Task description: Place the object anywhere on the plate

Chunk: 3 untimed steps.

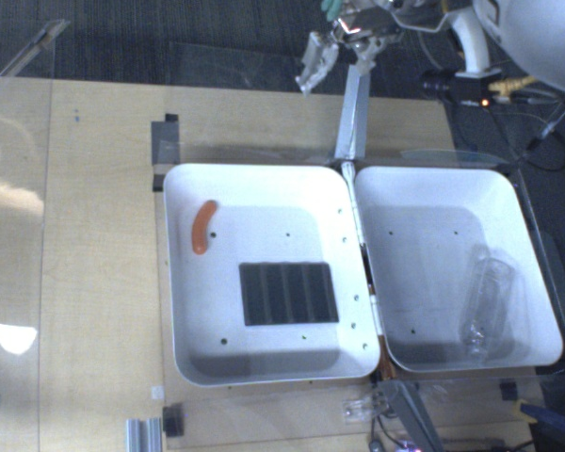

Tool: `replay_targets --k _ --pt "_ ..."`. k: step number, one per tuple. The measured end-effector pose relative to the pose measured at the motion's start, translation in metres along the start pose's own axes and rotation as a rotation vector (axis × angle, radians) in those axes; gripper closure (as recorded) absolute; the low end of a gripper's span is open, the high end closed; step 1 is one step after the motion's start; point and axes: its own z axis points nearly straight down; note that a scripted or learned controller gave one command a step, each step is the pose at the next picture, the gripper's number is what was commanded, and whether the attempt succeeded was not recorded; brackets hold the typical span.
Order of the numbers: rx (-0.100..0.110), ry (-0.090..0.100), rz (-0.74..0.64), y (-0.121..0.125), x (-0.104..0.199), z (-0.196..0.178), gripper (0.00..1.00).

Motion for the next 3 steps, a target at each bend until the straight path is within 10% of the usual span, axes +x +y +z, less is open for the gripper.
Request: replay_targets --k 3 --pt "-0.001 0.000 -0.062 0.024 0.057 0.001 0.00"
